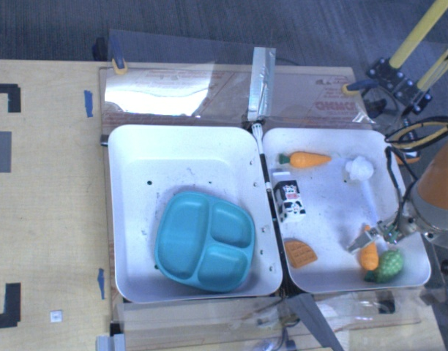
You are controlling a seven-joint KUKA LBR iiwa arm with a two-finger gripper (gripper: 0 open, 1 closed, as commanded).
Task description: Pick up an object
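Reaching in from the right, my fingers hang low in the near right corner of the right bin, just above a small orange piece and a green knobbly toy that touch each other; whether they are apart or together I cannot tell. Farther back lie a carrot, a white brush, a black-and-white carton and an orange cookie. A blue divided plate sits in the left bin.

Two white bins, one blue divided plate, one toy carrot, one cookie.
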